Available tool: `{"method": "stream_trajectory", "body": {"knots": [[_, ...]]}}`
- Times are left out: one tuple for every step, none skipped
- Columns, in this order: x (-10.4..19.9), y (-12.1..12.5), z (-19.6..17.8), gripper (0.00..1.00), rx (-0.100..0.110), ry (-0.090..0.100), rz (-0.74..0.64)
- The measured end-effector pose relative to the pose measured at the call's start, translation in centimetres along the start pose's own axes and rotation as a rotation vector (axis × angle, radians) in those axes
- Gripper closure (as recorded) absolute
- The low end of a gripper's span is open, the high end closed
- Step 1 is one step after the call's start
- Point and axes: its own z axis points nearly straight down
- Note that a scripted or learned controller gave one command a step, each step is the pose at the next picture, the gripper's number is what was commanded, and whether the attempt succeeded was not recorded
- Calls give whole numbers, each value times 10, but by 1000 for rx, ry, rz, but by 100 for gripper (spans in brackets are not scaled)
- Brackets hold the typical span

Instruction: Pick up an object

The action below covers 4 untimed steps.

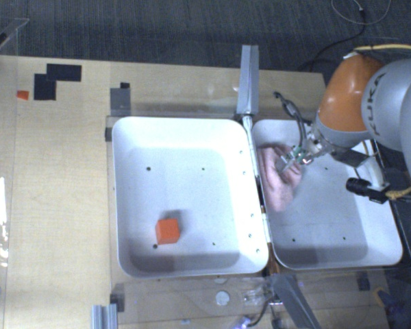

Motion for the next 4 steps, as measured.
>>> {"method": "stream_trajectory", "body": {"knots": [[0,4,-13,100,-8,-2,-1],[-1,3,-13,0,-8,-3,0],[-1,7,-26,100,-16,-8,-2],[-2,7,-27,0,-16,-9,-1]]}}
